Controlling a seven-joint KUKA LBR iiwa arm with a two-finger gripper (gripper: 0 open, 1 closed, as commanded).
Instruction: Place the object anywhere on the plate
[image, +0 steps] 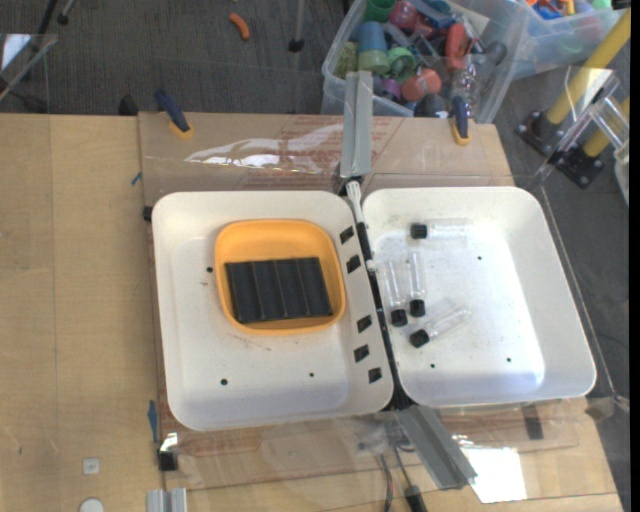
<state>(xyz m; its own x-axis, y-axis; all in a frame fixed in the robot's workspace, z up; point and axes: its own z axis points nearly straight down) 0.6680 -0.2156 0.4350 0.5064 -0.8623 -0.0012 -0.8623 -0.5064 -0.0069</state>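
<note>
Looking down at a slant, the camera view shows two shallow white bins side by side on a wooden bench. The left bin (190, 390) occupies the centre-left of the frame and holds an orange plate (228, 250) in its upper middle. A black ribbed rectangular object (278, 290) lies flat on the plate, within its rim and covering most of its floor, with its long side running left to right. The right bin (520, 350) occupies the centre-right of the frame. Several clear vials with black caps (405, 285) lie on their sides in its left half: one near the upper middle, a cluster just beside the divider, and one tilted below that cluster. A grey divider strip (356, 140) runs from the top centre down between the two bins, with small black tabs along the left bin's right edge. A clear container of mixed coloured items (420, 50) sits at the upper centre-right, off the bench. The jaw state cannot be told from this view.
</note>
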